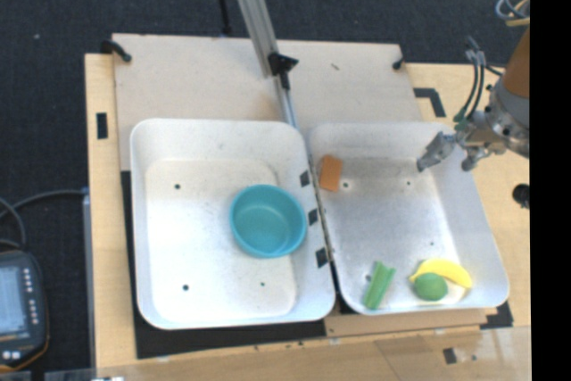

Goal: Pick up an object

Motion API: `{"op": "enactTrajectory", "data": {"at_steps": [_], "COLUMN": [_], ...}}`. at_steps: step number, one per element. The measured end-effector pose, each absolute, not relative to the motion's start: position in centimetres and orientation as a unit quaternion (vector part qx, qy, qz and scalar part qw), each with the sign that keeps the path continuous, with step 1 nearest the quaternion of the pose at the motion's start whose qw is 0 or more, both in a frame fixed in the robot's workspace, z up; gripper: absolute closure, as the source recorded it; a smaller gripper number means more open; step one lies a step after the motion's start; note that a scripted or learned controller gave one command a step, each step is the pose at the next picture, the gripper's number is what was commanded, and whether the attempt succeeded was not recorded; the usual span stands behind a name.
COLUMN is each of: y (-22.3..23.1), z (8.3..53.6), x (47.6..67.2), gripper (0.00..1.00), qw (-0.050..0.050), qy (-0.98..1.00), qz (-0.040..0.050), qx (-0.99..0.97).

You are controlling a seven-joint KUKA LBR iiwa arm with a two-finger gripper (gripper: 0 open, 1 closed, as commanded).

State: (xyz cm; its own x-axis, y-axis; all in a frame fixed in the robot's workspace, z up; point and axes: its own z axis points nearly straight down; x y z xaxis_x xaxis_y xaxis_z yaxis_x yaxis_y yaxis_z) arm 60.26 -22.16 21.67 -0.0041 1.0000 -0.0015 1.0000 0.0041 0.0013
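An orange block [330, 173] is lying at the right bin's [464, 219] upper left, with a green stick [379, 285], green ball [430, 286] and banana [443, 273] near its front. The gripper [453, 153] is hovering, fingers spread, pinching nothing. A blue bowl [268, 220] is sitting in the left bin [178, 147].

Even, bright overhead light washes my two white bins [223, 138] nearly flat; shadows are faint, and everything looks slightly soft and grainy.
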Motion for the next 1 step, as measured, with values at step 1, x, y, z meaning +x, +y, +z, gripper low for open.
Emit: {"op": "enactTrajectory", "data": {"at_steps": [1], "y": [-22.21], "z": [21.68], "x": [60.24], "gripper": [0.00], "qw": [0.001], "qy": [0.709], "qz": [-0.0007], "qx": [0.705]}}
